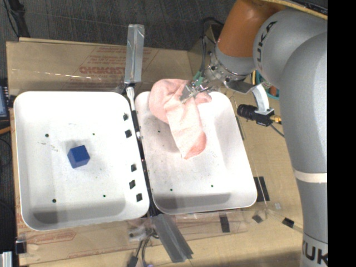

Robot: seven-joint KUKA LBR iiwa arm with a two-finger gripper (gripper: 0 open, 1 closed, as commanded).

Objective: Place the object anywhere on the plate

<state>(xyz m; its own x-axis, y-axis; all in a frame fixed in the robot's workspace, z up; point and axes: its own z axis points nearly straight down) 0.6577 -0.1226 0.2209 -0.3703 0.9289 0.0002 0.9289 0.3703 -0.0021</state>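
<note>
A pink cloth (181, 115) hangs over the far part of the right bin (222, 171), its lower end trailing toward the bin's middle. My gripper (191, 90) is at the cloth's upper right edge, shut on a fold of it, and the cloth looks lifted there. A small blue cube (79, 156) rests on the floor of the left bin (33, 127), left of centre. I see nothing that looks like a plate apart from the two white bins.
The arm's grey body and orange band (245, 21) fill the right and upper right. A black cable fitting (256, 114) juts out beside the right bin. Clamps and black clips (133, 149) line the divide between the bins. Cardboard lies under both.
</note>
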